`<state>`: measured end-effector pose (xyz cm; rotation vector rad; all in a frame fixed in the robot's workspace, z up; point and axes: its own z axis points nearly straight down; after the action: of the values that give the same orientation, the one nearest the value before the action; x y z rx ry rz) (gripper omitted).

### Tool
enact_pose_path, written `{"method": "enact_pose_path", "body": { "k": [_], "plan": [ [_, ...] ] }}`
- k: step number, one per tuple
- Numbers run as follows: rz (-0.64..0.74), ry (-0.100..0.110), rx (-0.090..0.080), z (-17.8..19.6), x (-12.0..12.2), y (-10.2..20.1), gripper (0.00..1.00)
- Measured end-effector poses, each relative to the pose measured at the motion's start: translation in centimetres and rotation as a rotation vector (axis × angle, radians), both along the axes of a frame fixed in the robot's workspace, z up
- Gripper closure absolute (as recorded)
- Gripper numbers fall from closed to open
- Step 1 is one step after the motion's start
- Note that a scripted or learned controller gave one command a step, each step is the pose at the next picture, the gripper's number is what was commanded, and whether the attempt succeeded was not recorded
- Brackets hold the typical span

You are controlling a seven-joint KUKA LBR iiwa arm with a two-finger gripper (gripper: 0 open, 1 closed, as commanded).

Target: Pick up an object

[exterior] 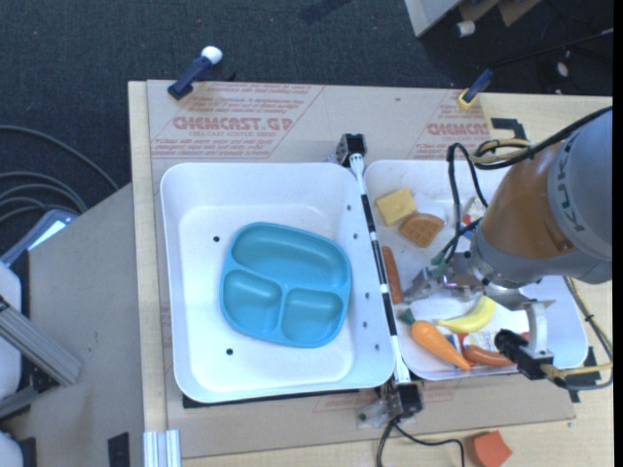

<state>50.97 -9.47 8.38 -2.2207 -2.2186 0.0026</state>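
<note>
While hanging over the right bin (419, 178), keeping the gripper (443, 278) just beside the banana (469, 316), lying at the near side next to a carrot (435, 342). Not being able to tell whether open or closed. Probably handling like light, stiff, slippery plastic; taking it across the curved middle. Reading "CHEMCAST GP" in red on the board (234, 123), far side.

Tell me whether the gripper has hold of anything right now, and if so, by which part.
It cannot be told. The gripper is low in the right bin near the banana and carrot, but the wrist blocks the view.
</note>
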Motion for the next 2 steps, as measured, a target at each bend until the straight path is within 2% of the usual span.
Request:
{"method": "enact_pose_path", "body": {
  "k": [1, 2],
  "plan": [
    [0.002, -0.003, -0.001, 0.08, 6.16, -0.79, 0.00],
    [0.003, -0.003, -0.002, 1.04, 6.17, -0.79, 1.00]
  ]
}}
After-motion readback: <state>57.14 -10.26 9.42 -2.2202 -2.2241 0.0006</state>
